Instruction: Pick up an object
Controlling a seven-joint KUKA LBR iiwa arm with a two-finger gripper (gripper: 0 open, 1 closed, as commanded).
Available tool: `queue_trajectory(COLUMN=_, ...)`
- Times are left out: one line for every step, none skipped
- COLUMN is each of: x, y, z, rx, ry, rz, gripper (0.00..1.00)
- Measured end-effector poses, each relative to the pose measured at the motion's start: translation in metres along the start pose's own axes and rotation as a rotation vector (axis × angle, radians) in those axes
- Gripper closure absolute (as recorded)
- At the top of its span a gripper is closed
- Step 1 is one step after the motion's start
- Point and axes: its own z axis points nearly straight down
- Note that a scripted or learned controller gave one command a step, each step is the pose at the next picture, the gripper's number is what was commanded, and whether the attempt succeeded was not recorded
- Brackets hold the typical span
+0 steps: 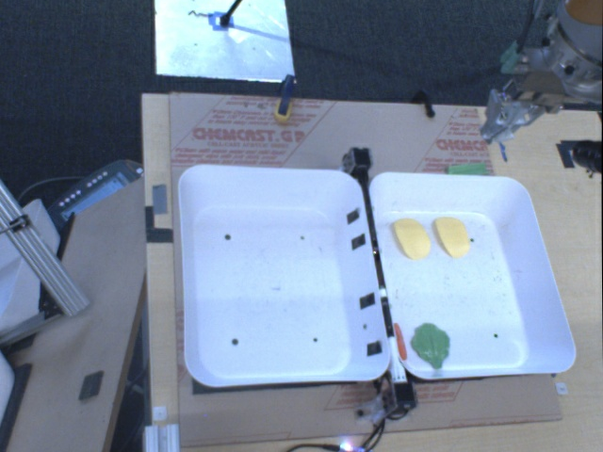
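Nearest the camera, at the near edge of the bench, a tangle of wires (382, 412) sits below the seam between my two bins. Just above it, in the near left corner of the right bin (542, 252), lies a green leaf (431, 344) with a thin orange piece (400, 341) beside it against the dividing wall. Farther back in that bin two yellow pieces (412, 238) (453, 236) lie side by side, close but apart, with open floor around them. Black clips (367, 301) run down the seam, and the left bin (198, 252) shows a few dark dots on its floor. Both bins rest on a brown sheet (311, 125) printed in red; I can read "CHEMCAST" on the far left part, and the same print, partly cut off, on the far right. A yellow-and-blue clamp (284, 102) grips the sheet's far edge, and a shiny metal plate (223, 26) lies beyond it. My gripper (504, 116) hangs above the far right corner of the bench, outside the right bin and well apart from everything in it; I cannot tell how far its fingers stand apart, and I see nothing between them.
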Motion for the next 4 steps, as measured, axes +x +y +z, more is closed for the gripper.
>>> queue_trajectory(x=0.089, y=-0.007, z=-0.057, rx=-0.021, ry=-0.001, rz=-0.005, gripper=1.00)
queue_trajectory(x=0.020, y=0.047, z=-0.039, rx=-0.016, ry=-0.007, rz=0.011, gripper=1.00)
queue_trajectory(x=-0.107, y=0.041, z=-0.127, rx=-0.025, ry=-0.013, rz=0.018, gripper=1.00)
queue_trajectory(x=-0.065, y=0.045, z=-0.023, rx=-0.007, ry=-0.001, rz=0.002, gripper=1.00)
